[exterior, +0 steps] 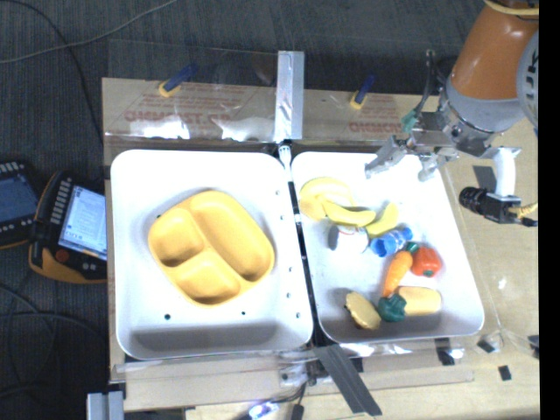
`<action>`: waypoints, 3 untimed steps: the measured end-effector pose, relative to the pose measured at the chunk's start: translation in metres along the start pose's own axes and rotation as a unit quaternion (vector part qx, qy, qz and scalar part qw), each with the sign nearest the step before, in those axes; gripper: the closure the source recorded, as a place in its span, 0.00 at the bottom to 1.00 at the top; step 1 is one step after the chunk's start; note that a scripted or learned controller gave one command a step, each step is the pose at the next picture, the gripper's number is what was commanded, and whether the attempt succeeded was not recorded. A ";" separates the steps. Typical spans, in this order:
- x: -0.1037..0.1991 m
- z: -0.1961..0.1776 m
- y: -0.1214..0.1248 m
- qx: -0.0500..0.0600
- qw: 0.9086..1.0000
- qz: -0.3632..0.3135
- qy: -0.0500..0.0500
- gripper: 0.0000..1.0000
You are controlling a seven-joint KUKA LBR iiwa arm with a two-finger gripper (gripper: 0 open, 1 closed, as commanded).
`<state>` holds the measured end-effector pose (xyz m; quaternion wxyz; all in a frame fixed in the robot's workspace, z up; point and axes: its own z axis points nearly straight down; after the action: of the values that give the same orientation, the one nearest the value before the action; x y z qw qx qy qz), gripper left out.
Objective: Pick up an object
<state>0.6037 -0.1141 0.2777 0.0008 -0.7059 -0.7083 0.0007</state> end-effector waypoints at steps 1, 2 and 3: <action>-0.026 0.147 -0.020 -0.003 0.999 0.050 -0.001 0.00; -0.001 0.188 -0.007 -0.005 1.000 -0.007 -0.002 0.00; 0.000 0.176 -0.006 -0.008 1.000 -0.007 -0.001 1.00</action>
<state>0.5978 -0.1139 0.1015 -0.0049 -0.7010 -0.7132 -0.0043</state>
